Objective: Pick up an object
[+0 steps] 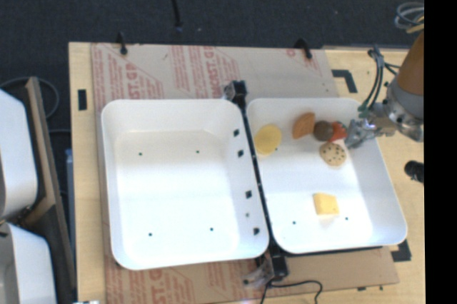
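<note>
Grey arm's gripper [355, 133] hangs at right bin [371, 224] edge beside small red object [338, 130], finger state unclear; approach step, next lower and close.

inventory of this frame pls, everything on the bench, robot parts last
bins: 2, white, side by side on the bench
cardboard sheet: 1, tan with red print, under the bins
yellow disc: 1, pale yellow, right bin, near the divider
orange-brown piece: 1, right bin, far side
dark round piece: 1, brown-grey, touching the orange-brown piece
red piece: 1, small, beside the claw
speckled disc: 1, tan, dotted
yellow block: 1, right bin, near side
arm: 1, grey with orange, from the right
claw: 1, grey, over the right bin's far right
</note>
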You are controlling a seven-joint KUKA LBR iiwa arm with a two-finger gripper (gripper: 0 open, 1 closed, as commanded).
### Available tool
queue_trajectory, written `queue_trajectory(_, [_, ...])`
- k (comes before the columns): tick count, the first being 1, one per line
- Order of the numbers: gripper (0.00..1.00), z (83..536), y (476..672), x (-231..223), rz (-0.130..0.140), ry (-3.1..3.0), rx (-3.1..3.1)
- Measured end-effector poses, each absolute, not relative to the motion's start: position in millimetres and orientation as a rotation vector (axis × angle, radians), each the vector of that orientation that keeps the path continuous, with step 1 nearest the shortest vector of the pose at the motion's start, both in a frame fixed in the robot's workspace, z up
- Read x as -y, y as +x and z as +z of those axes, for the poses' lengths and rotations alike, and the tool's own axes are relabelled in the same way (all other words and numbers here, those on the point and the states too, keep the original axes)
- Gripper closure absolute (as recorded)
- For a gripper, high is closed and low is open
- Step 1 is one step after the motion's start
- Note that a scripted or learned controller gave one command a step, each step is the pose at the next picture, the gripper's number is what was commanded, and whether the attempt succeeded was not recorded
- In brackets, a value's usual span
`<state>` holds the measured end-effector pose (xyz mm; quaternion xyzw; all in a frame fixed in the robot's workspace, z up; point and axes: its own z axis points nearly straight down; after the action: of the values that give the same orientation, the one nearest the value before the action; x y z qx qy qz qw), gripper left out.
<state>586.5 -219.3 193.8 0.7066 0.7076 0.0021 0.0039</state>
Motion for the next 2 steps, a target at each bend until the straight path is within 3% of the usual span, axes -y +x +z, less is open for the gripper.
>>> queue_trajectory(1, [1.0, 241, 627.1, 147, 0.006, 2.212, -2.225])
queue_trajectory(2, [1.0, 259, 633.9, 67, 0.005, 2.214, -2.228])
